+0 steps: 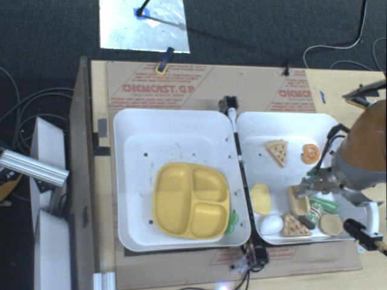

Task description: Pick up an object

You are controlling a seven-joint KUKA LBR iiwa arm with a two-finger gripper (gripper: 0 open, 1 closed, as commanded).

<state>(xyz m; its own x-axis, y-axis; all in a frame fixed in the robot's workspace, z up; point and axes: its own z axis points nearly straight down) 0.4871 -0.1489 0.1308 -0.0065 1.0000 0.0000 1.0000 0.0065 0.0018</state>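
The arm's jaws (307, 189) hang low in the right bin (290, 122), over a tan bread piece (298, 202) near the front wall; whether they are apart or together cannot be told. A yellow tray (192, 200) sits in the left bin (169, 125).

camera: fixed overhead | slanted down | both bins (121, 162) framed

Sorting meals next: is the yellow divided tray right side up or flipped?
Right side up. The yellow tray lies flat in the left bin, its three compartments facing up, nothing in them.
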